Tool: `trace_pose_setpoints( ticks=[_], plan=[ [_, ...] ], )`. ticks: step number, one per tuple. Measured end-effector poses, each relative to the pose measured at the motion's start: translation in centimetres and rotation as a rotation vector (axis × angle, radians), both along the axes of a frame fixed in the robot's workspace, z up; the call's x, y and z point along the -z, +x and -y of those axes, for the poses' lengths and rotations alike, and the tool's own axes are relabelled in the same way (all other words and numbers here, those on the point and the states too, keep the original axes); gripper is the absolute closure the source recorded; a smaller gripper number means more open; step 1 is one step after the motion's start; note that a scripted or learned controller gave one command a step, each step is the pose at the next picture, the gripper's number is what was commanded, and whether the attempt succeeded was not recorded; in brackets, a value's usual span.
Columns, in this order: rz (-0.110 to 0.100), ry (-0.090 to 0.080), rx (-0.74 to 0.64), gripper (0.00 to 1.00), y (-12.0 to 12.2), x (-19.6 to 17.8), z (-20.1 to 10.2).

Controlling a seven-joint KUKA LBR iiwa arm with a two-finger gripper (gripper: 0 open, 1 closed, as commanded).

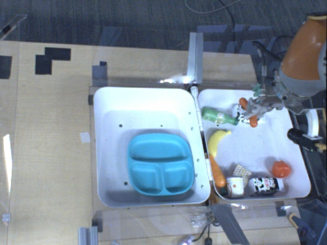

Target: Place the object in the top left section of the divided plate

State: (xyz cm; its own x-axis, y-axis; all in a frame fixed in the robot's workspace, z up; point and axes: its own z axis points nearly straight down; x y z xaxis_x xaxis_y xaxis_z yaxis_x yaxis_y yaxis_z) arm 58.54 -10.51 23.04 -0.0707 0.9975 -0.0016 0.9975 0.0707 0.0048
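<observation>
Divided plate (161, 163): smooth blue plastic, slight sheen. Bins (110, 137): matt white plastic. Worktop (46, 137): pale wood-look, under glossy clear sheet.

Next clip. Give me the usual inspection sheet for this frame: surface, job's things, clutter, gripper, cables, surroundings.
Surface: wooden bench bearing two white bins, left bin and right bin.
Job's things: blue divided plate in the left bin, all sections bare.
Clutter: in the right bin, green bottle, banana, carrot, red tomato-like item, black-and-white bottle, small cup.
Gripper: gripper low over the right bin's far side, beside the green bottle; a small orange piece by its tips, grasp unclear.
Cables: black cable looped on the floor beyond the bench.
Surroundings: grey carpet; black markers on the bench.
</observation>
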Motion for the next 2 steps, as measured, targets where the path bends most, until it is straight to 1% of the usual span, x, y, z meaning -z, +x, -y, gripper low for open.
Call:
trace_pose_setpoints(
  ticks=[1,2],
  plan=[
    [-0.002,0.001,-0.098,1.00,-6.5,4.6,-8.6],
    [0.000,0.001,-0.279,1.00,-3.0,4.5,-14.4]
  ],
)
